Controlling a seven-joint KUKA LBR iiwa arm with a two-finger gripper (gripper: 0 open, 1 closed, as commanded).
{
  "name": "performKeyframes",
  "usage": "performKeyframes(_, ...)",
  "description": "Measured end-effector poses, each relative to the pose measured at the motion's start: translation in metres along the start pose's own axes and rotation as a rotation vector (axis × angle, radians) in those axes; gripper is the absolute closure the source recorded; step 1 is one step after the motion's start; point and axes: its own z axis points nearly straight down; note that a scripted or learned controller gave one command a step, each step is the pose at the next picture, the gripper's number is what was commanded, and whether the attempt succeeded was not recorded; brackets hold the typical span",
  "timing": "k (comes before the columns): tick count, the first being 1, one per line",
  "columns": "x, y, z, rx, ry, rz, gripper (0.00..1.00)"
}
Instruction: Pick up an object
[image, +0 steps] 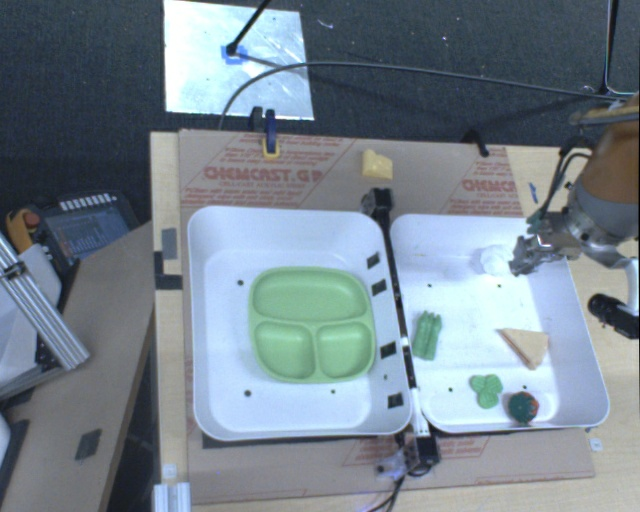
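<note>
Two "CHEMCAST" prints (262, 172) mark the board; claw (527, 255) state: cannot tell.

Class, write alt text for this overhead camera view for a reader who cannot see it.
A robot gripper hangs over the right bin, beside a small white object. That bin also holds a green bundle, a tan wedge and two small green pieces; the left bin holds a green divided plate.

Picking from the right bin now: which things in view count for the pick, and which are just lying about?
For the pick:
- gripper, above the right bin
- white lump beside the gripper
- green ridged piece
- tan wedge
- small green piece
- round green and red piece

Lying about:
- green divided tray in the left bin
- yellow block behind the bins
- handheld controller
</note>
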Motion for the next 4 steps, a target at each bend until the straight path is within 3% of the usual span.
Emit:
performKeyframes(1,0.005,-0.002,-0.046,0.000,0.000,0.000,1.00)
performKeyframes(4,0.172,0.002,-0.047,0.004,0.004,-0.005,1.00)
